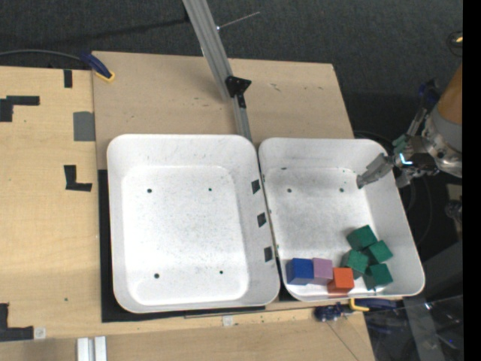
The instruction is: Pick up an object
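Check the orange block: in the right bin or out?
In. The orange block lies on the right bin floor by its near wall, beside the purple block.

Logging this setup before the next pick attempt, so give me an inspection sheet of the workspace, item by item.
Surface: wooden bench bearing left bin and right bin.
Job's things: blue block, purple block, orange block and green blocks clustered in the right bin's near corner.
Clutter: black tape marks on the bench.
Grippers: gripper over the right bin's far right edge, nothing between its fingers.
Cables: black cable at far left.
Surroundings: dark floor; slanted metal pole.
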